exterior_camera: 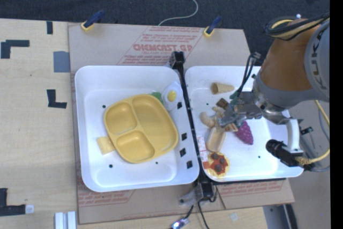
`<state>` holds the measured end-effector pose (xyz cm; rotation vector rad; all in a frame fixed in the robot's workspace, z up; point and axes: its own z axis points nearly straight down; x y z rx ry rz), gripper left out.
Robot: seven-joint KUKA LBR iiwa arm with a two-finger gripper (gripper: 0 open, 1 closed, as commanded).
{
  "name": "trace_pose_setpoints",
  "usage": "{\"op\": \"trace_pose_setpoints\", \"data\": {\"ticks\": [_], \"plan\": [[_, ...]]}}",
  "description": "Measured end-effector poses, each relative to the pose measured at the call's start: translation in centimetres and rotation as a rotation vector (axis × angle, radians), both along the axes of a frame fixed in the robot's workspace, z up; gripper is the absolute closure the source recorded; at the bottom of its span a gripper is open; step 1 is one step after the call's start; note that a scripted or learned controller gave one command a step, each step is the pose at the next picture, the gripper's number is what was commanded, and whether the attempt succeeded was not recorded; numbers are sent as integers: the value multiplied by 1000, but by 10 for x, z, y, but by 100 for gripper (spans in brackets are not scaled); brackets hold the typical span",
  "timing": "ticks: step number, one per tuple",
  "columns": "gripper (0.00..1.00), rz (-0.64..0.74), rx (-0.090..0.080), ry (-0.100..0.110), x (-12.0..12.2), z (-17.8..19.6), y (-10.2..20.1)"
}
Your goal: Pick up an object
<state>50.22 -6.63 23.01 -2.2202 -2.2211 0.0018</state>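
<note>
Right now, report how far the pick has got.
Done: the gripper is down in the right bin, among the toy foods beside the purple grapes. In hand: nothing that I can see. Left: grasp one item and lift it clear.

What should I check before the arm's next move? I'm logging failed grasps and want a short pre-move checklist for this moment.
1. End effector is over the right bin, above the toy food pile: ok.
2. An object is visibly held between its fingers: cannot tell; the pieces crowd beneath it.
3. Candidates lie close by, the purple grapes and the bread piece: ok.
4. Target stands clear of neighbours: not ok; the pieces near the end effector touch or overlap.
5. Pizza slice sits apart, near the bin's front edge: ok.
6. Yellow divided plate in the left bin is out of the arm's way: ok.
</note>
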Motion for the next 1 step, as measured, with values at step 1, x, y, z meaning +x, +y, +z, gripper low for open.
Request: {"op": "trace_pose_setpoints", "data": {"ticks": [1], "plan": [[100, 1, 1, 1, -3, 3, 4]]}}
